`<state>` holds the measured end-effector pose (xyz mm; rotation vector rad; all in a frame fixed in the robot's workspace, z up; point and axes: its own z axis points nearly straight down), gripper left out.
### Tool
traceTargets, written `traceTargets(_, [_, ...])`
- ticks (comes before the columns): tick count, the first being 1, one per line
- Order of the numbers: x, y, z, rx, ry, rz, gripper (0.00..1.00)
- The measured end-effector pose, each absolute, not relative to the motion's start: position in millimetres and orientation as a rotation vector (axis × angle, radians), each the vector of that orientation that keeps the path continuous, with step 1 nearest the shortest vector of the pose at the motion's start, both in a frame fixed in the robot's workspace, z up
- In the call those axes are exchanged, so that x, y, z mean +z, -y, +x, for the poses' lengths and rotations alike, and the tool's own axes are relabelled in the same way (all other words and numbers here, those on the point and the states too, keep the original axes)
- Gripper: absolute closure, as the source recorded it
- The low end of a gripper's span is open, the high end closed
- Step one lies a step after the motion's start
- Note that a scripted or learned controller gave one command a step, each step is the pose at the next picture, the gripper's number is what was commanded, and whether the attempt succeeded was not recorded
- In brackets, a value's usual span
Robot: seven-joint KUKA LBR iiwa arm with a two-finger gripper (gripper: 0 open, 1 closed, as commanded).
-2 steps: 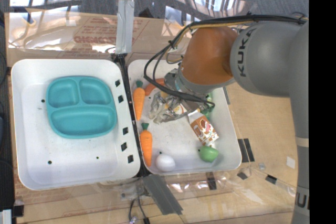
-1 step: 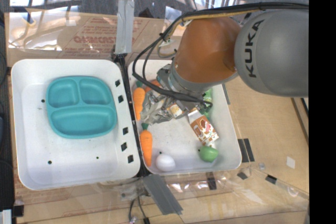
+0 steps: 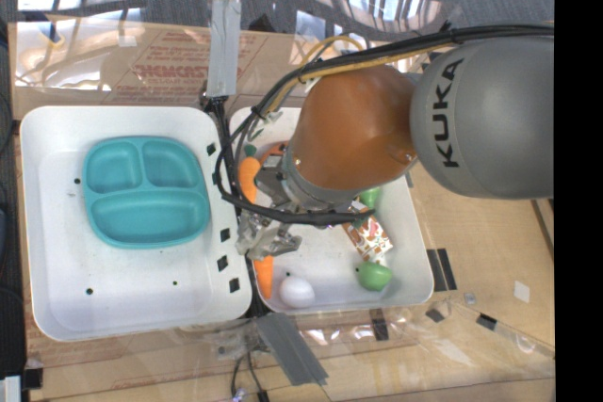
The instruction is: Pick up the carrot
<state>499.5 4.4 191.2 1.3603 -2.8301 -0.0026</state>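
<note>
One carrot (image 3: 250, 178) just left of claw (image 3: 267, 238); claw state unclear, likely above a second orange piece (image 3: 265, 275).

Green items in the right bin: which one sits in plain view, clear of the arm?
The green fruit near the bin's front right corner, just below the snack packet. The other green item is half tucked under the orange wrist band, further back.
</note>
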Motion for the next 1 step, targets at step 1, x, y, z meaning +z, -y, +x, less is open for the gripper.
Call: traceTargets(1, [287.5, 6.4, 527.1, 0.005, 2.68, 1.649, 1.0])
